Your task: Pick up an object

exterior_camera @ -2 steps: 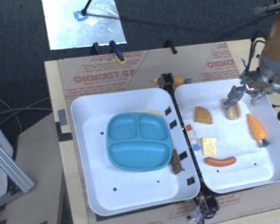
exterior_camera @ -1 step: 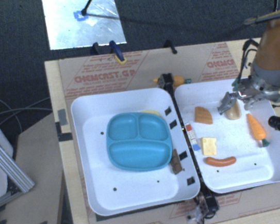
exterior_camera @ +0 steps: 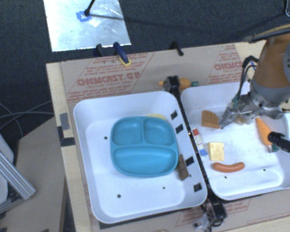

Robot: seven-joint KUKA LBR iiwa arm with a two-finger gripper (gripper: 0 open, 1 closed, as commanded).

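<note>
Dark carpet surrounds a bench topped with a brown printed board (exterior_camera: pixel 143 67), and two shallow white bins sit on it side by side. In the left bin (exterior_camera: pixel 106 202) lies a blue divided plate (exterior_camera: pixel 143 145) with three compartments, none holding anything that can be made out; a small brown piece (exterior_camera: pixel 182 167) rests at the plate's near right corner, against the wall between the bins. A bit of yellow peeks from behind the plate's far edge, too hidden to name.

In the right bin (exterior_camera: pixel 252 184) are several toy foods, each apart from the others: a tan cracker-like square (exterior_camera: pixel 209 119) towards the far left, a yellow cheese slice (exterior_camera: pixel 216 151) near the middle left, a sausage (exterior_camera: pixel 229 167) nearer still, and an orange carrot (exterior_camera: pixel 263 129) on the right side.

From the right the grey arm with its orange band (exterior_camera: pixel 272 61) reaches over this bin. Its gripper (exterior_camera: pixel 230 116) hangs low just right of the cracker, pointing left. Whether its fingers are spread or closed cannot be told from this angle, and nothing is visibly between them.
</note>
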